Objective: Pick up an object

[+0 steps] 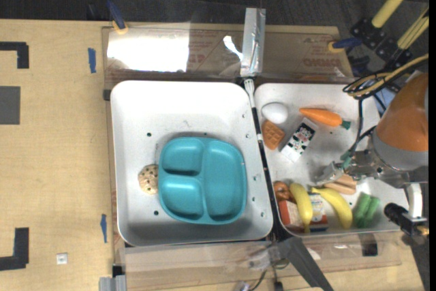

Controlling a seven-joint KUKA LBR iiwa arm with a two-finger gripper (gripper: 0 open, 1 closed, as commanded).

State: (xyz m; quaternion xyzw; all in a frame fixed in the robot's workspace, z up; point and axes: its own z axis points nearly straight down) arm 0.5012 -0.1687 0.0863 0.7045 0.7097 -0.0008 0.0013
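Bananas (320,200) crowded by green item (366,209); our tool (338,172) hovers above, state we cannot tell. Risk we see: tool slips between neighbours, grips nothing.

The pincer (335,172) blurs; its grip cannot be told.

We see two white bins, the left bin (129,146) and the right bin (286,95), in smooth, faintly glossy plastic. In the left bin, the teal divided plate (203,178) looks like smooth plastic with a soft sheen; just beside it, the cookie (148,178) looks rough and speckled. The desk (51,146) is matt, pale wood. Behind the left bin, clear film (146,51) glares over brown cardboard. The bananas (337,204) look glossy plastic.
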